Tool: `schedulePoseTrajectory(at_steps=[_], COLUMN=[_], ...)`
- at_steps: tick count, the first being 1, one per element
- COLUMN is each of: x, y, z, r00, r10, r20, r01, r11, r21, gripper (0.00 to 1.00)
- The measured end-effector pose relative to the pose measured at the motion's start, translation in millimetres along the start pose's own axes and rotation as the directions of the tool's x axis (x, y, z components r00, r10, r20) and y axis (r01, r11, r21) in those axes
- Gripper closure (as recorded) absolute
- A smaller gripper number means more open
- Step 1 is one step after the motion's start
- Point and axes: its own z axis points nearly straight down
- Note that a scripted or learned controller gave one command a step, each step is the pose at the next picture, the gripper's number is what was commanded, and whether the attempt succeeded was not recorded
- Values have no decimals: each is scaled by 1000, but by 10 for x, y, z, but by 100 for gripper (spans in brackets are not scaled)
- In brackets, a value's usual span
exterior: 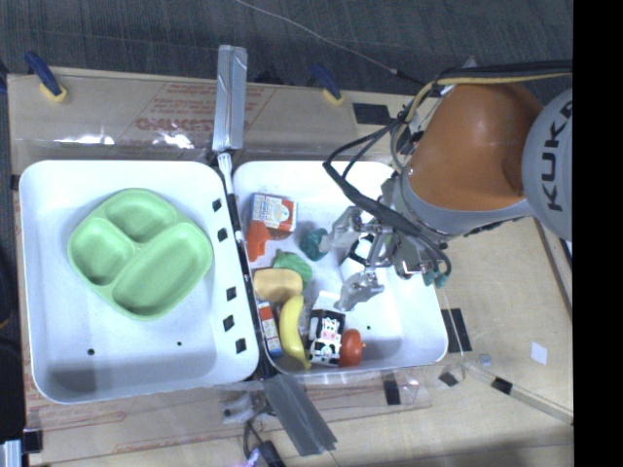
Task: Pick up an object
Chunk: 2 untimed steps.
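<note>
Partly hidden by wrist, fingers (pixel 352 261) over right bin (pixel 414 334); grip state unclear.

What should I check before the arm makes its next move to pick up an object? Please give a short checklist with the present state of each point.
1. Gripper is above the right bin: ok.
2. An object is between the fingers: not ok, none is seen there.
3. Objects are within the bin to choose from: ok; banana, orange carton and teal toy lie at its left side.
4. Nearest target stands apart from its neighbours: not ok; the banana touches the black-and-white box.
5. Green plate in the left bin is out of the way: ok.
6. Finger opening: cannot tell.
</note>
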Motion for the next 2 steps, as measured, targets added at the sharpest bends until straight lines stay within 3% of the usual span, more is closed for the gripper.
schedulePoseTrajectory(at_steps=[1, 2], x=[-241, -66], y=[56, 44], z=[1607, 1670], r00=[975, 944], r10=[-223, -329], r20=[6, 3], r01=[223, 329], r11=[975, 944], r21=[0, -1], gripper=[0, 0])
